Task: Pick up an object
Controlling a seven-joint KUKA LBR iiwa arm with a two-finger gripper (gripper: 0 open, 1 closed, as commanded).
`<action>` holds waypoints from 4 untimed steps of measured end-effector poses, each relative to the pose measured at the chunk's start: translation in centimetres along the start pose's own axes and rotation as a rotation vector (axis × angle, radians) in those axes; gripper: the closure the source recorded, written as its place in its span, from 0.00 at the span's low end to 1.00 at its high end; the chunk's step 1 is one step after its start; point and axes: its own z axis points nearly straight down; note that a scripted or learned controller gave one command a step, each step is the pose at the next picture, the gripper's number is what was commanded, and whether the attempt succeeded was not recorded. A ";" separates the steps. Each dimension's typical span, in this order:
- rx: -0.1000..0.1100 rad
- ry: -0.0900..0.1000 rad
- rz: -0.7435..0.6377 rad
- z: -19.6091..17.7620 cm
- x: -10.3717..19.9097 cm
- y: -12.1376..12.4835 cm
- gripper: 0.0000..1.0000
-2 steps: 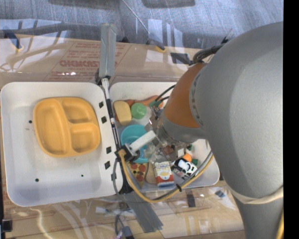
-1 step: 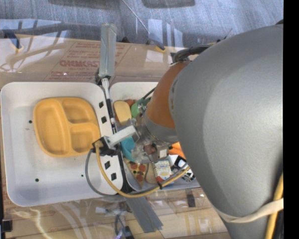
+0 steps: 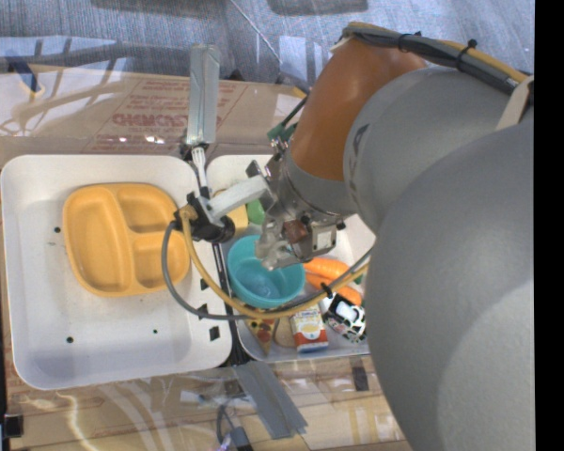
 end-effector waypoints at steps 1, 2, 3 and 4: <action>0.001 -0.012 0.003 6.2 -1.4 1.4 1.00; 0.002 -0.013 0.005 12.0 -2.1 4.6 1.00; -0.001 0.001 0.002 -10.4 -0.9 2.3 1.00; -0.003 -0.014 0.000 2.2 1.4 -5.3 1.00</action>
